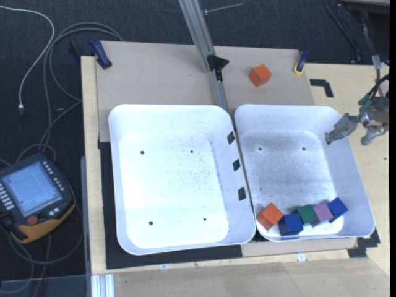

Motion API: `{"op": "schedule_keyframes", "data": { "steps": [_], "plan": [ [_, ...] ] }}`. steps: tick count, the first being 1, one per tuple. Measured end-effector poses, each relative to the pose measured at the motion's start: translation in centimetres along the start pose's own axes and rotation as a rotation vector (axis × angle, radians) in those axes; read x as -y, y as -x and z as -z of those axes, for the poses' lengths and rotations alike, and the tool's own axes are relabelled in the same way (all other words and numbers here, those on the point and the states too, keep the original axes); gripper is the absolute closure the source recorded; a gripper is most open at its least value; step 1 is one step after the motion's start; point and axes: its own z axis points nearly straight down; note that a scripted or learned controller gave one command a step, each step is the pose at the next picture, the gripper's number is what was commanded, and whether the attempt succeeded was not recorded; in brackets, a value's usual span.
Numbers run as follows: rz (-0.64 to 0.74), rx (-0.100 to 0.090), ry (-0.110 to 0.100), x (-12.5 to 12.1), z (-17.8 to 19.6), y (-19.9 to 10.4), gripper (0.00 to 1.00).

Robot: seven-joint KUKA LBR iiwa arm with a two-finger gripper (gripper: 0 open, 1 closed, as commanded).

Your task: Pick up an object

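Camera view from above shows the bench [154,73] carrying two white bins side by side. The left bin [124,166] has only dark specks on its floor. The right bin [247,129] keeps a row of small cubes along its near edge: an orange cube [270,215], a blue cube [290,224] just beside it, then a green cube [307,215], a pink cube [322,211] and another blue cube [337,207], each touching or nearly touching the next. A second orange cube [260,75] sits on the bench beyond the bins, well apart from the others.

At the right edge, the gripper [356,130] hangs over the far right rim of the right bin. Its fingers [341,129] stand spread apart with nothing between them, well away from the row of cubes. A metal pole [197,23] slants across the far side of the bench, and a handheld control pendant [34,193] lies on the floor to the left.
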Motion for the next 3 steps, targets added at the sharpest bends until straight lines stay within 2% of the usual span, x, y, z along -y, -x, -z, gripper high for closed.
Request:
{"op": "schedule_keyframes", "data": {
  "steps": [1, 2, 3],
  "plan": [
    [0.001, 0.001, 0.004, -0.1, 1.1, 0.0, 1.0],
    [0.008, 0.0, 0.004, -3.3, 0.0, -7.4, 1.0],
    [-0.002, -0.001, -0.007, 2.1, -3.6, -8.6, 1.0]
  ]
}}
